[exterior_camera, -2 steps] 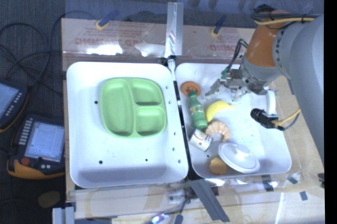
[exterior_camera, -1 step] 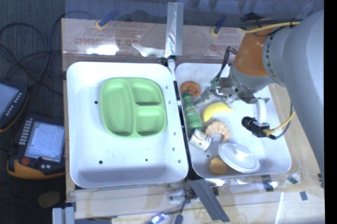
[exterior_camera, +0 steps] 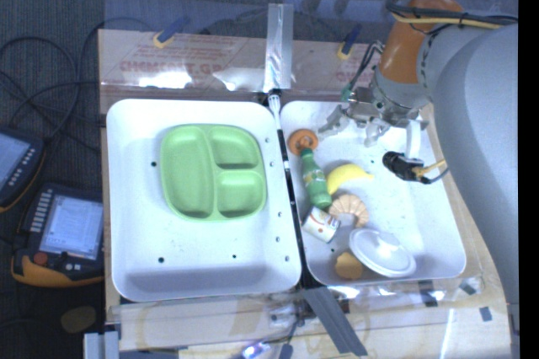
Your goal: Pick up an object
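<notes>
The gripper [exterior_camera: 360,123] hangs above the back of the right bin [exterior_camera: 446,241], fingers spread and grasping nothing. A green bottle [exterior_camera: 315,182], yellow banana [exterior_camera: 348,177] and white bowl [exterior_camera: 381,252] lie in this bin; the left bin [exterior_camera: 135,265] bears a green divided tray [exterior_camera: 212,171].

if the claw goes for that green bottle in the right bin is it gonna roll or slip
Probably apt to roll: the green bottle lies on its side and looks round-bodied. Its smooth, shiny surface may slip between the fingers. It is hemmed in by the yellow banana and the bin's left wall, so a push would likely nudge its neighbours too.
</notes>
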`<action>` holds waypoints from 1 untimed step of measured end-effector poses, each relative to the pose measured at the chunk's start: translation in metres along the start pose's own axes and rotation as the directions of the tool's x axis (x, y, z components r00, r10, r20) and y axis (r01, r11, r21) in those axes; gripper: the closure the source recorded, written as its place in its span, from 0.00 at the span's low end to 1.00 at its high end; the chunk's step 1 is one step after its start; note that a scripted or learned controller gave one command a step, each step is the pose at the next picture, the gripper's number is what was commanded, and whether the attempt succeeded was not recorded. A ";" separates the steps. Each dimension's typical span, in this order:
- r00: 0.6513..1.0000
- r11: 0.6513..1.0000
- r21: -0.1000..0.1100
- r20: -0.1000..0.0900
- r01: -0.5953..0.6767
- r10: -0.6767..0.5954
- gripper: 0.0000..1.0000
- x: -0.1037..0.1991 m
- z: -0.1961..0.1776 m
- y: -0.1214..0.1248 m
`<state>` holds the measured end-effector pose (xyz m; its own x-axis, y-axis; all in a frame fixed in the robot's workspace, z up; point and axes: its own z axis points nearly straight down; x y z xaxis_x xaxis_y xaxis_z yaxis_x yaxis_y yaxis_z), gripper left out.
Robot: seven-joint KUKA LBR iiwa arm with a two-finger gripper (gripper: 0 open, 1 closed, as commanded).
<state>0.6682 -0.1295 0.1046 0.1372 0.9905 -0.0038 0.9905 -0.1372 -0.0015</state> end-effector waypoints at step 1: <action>0.988 0.988 -0.008 0.000 0.157 -0.157 0.00 -0.030 0.016 -0.010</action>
<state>0.6544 -0.1574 0.0885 -0.0199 0.9998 -0.0037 0.9998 0.0200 0.0064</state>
